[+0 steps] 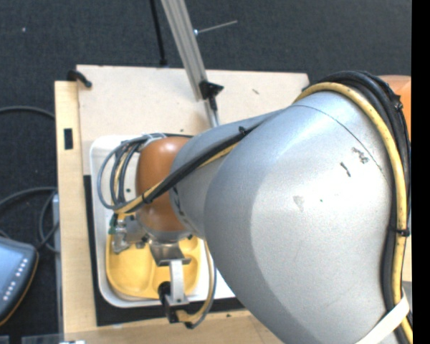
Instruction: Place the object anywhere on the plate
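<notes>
Camera view from above: the yellow plate [129, 276] lies in the white bin [97, 192] at the view's left. The gripper [158, 253] hangs over it, below the arm's orange band [161, 165]; I cannot tell whether it is open or closed.

Even, bright light is washing the pale wooden worktop [136, 99]; the big grey metal arm [308, 221] is looking slightly soft, faintly sheened.
</notes>
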Action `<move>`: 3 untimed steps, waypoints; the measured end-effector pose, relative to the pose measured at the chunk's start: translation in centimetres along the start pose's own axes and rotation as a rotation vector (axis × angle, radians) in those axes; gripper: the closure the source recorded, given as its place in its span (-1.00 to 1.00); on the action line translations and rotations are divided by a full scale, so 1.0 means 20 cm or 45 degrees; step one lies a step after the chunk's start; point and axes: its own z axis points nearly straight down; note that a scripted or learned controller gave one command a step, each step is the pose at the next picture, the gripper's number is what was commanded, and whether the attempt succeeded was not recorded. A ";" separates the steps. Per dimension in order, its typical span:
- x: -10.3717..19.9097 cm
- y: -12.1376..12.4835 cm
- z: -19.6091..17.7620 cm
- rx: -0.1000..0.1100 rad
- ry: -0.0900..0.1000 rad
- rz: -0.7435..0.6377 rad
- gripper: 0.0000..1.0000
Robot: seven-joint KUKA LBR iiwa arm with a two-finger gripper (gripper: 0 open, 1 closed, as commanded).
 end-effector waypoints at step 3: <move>0.00 0.00 0.00 -0.002 0.001 0.003 -1.00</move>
